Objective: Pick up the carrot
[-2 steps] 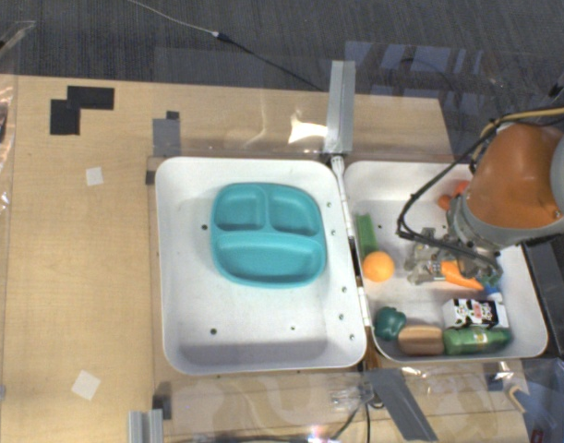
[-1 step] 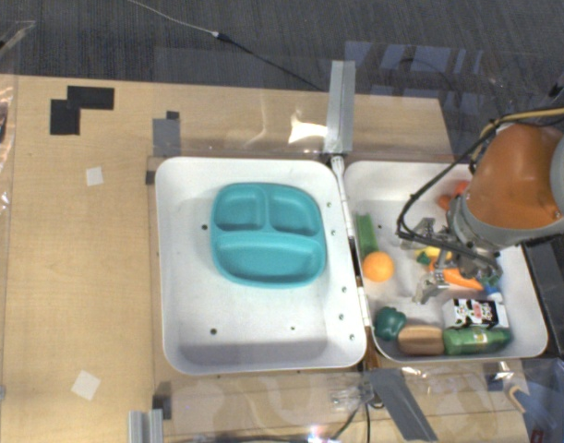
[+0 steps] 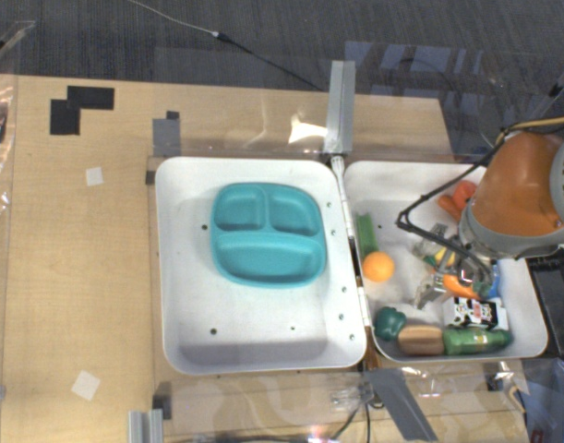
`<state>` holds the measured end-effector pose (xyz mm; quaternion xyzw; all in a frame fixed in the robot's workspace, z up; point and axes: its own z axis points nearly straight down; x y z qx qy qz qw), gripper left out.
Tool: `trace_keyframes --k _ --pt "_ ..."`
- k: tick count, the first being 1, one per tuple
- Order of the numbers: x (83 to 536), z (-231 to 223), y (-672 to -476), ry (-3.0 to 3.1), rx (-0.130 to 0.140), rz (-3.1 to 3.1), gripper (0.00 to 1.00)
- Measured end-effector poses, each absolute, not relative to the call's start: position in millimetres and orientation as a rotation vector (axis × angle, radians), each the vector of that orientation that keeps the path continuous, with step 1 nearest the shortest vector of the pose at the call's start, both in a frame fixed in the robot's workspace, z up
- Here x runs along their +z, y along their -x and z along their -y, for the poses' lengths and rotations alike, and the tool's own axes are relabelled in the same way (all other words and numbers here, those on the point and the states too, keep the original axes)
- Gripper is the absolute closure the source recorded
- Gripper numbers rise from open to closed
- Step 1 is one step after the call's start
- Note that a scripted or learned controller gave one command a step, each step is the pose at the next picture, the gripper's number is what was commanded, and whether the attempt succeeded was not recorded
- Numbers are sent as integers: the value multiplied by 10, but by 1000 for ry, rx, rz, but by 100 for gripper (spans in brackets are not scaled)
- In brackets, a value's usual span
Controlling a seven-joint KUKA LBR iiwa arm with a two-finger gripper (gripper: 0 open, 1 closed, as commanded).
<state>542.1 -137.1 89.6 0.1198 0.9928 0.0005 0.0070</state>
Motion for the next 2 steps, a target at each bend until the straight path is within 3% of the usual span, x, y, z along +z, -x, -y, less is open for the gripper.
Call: trace_keyframes --k 1,2 --pt "897 959 -5352 -807 4 -3020 0" --pt "883 853 -6289 -833 5 -3016 0"
